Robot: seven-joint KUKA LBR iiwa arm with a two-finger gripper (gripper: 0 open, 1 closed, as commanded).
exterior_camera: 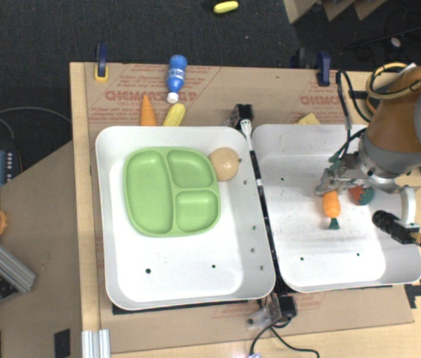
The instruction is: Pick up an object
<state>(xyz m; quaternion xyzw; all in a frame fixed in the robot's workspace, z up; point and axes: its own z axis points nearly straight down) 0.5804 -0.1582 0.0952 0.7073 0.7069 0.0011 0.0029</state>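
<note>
Gripper (335, 186) over 1 carrot (332, 207), R bin (292, 259).

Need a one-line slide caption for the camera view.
Gripper over the right bin, directly above a toy carrot; green divided plate in left bin.

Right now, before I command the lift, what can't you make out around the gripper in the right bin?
- Gripper: the wrist covers its fingers from above, so open or shut is unclear.
- Toy carrot: its top sits under the gripper; a grasp can't be confirmed.
- Red object: mostly hidden by the wrist, identity unclear.
- Arm: cut off by the right edge.
</note>
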